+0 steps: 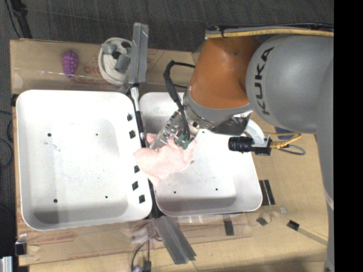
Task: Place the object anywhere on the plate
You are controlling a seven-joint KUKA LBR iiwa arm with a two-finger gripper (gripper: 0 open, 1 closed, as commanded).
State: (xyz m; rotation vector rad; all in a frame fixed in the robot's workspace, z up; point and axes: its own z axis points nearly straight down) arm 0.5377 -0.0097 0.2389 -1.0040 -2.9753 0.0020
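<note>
The gripper [170, 134] is reaching toward nine o'clock over the right bin [227, 200]; its grip state cannot be told. The pink plate [164, 160] is lying against that bin's nine o'clock wall, directly beneath the gripper.

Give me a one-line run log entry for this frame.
arm: over right bin | gripper: at pink plate by the divider | left bin: untouched

— Where does the camera sit?
— Fixed above the worktop [45, 55], looking down at a slant on both white bins: the left bin [74, 152] and the right bin [227, 191].
— How near?
— Near enough that the arm [283, 78], entering from the right, looms large.
</note>
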